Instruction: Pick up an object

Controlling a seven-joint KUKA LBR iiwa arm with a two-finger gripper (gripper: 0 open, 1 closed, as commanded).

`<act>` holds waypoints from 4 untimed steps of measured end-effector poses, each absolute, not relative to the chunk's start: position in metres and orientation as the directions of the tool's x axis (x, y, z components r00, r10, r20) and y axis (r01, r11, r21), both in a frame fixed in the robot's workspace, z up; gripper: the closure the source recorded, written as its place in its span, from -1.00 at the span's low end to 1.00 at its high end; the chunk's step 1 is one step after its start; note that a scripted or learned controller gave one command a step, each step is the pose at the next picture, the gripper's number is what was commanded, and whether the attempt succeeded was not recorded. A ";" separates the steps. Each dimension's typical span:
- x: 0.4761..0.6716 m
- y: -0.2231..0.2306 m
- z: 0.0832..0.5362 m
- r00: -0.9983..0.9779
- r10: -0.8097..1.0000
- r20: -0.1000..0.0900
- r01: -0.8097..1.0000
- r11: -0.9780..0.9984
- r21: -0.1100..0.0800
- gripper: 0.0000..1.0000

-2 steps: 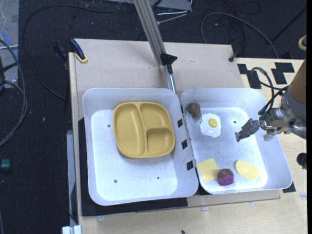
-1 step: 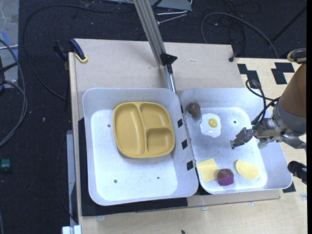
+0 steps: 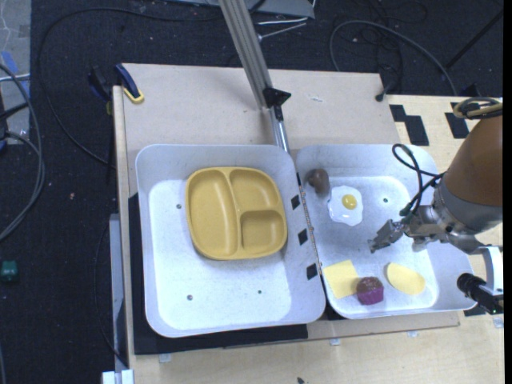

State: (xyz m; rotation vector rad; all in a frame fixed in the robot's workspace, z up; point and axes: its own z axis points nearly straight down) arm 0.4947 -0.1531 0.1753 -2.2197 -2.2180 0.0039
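Over the right-hand shallow white bin (image 3: 416, 174), the grey arm with its orange band (image 3: 480, 166) reached in from the desk's right edge, and its hand (image 3: 382, 239) hung low above the bin's middle, its dark fingers pointing toward the left; whether they were spread or clenched could not be told, and nothing showed between them. Just beyond the fingertips, toward the bin's far side, lay a flat toy fried egg, white with a yellow yolk (image 3: 346, 206), and a small brown rounded lump (image 3: 318, 180) sat near the bin's far left corner. Along the near edge lay a pale yellow square slice (image 3: 341, 278), a purple round piece (image 3: 370, 290) touching it, and a yellow oval piece (image 3: 406, 279) just beside. A mustard-yellow plastic tray with three compartments (image 3: 237, 213) rested in the left-hand white bin (image 3: 160, 294), toward its far side.
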 end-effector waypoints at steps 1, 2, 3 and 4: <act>0.497 -0.154 0.132 0.001 1.000 0.001 1.000 -0.001 -0.003 -1.00; 0.497 -0.154 0.144 0.001 1.000 0.000 1.000 -0.001 0.000 1.00; 0.497 -0.152 0.207 -0.002 1.000 -0.002 1.000 0.002 0.005 1.00; 0.498 -0.152 0.238 -0.002 1.000 -0.002 1.000 0.002 0.004 1.00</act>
